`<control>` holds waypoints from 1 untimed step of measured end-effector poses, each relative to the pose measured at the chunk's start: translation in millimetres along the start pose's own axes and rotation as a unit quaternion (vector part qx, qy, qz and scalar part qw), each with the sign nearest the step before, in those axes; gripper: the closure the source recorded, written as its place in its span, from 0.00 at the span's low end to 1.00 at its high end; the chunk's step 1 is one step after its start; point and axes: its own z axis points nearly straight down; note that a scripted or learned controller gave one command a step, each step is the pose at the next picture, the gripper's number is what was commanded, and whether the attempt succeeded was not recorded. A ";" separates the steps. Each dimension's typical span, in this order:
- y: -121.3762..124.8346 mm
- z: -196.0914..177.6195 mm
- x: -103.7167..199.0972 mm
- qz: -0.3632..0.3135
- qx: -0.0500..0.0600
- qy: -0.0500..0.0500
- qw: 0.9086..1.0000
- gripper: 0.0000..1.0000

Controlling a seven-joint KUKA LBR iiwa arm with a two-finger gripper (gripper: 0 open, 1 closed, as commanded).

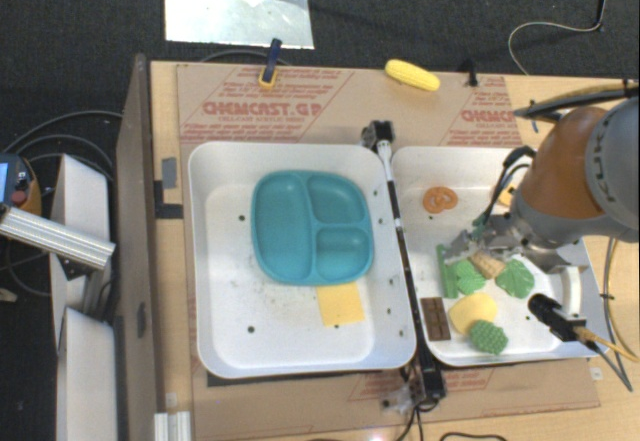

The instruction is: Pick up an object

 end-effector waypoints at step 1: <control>-8.3 -0.1 26.4 -0.003 -0.001 -0.001 1.000 0.00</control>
